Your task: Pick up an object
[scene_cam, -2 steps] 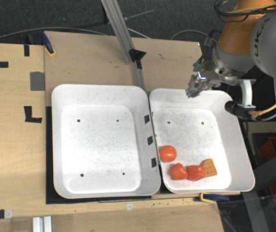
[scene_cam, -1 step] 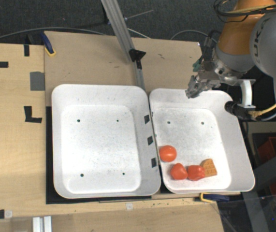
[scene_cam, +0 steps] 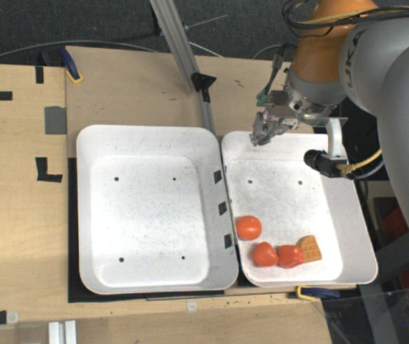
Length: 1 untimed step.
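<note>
Several small objects lie near the front of the right bin [scene_cam: 333, 213]: an orange-red ball [scene_cam: 248, 228], a red piece [scene_cam: 264, 254], another red piece [scene_cam: 289, 256] touching it, and a tan waffle-like block [scene_cam: 309, 248] beside that. My gripper [scene_cam: 262, 135] hangs over the far left corner of the right bin, well behind these objects. Nothing shows between its fingers.
The left bin [scene_cam: 89, 192] stands beside the right one, with black clips [scene_cam: 222, 208] along the seam between them. A slanted metal pole [scene_cam: 179, 41] rises behind the bins. Black tape marks [scene_cam: 45, 169] lie on the wooden bench at left.
</note>
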Tool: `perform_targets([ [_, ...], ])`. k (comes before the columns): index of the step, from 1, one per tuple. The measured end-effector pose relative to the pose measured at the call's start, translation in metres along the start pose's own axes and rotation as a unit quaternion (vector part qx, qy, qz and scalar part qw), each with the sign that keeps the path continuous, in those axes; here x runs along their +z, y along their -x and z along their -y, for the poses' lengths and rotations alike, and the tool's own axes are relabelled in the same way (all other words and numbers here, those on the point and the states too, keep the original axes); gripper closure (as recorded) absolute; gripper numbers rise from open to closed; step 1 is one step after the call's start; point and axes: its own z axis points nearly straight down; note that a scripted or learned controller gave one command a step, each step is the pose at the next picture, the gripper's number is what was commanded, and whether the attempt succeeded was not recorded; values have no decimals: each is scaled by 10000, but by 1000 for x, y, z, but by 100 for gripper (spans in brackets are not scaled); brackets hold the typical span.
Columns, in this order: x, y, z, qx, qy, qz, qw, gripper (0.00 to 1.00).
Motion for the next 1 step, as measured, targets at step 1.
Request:
perform_targets([
  [1, 9, -50, 10, -3, -4, -1, 10000, 100],
])
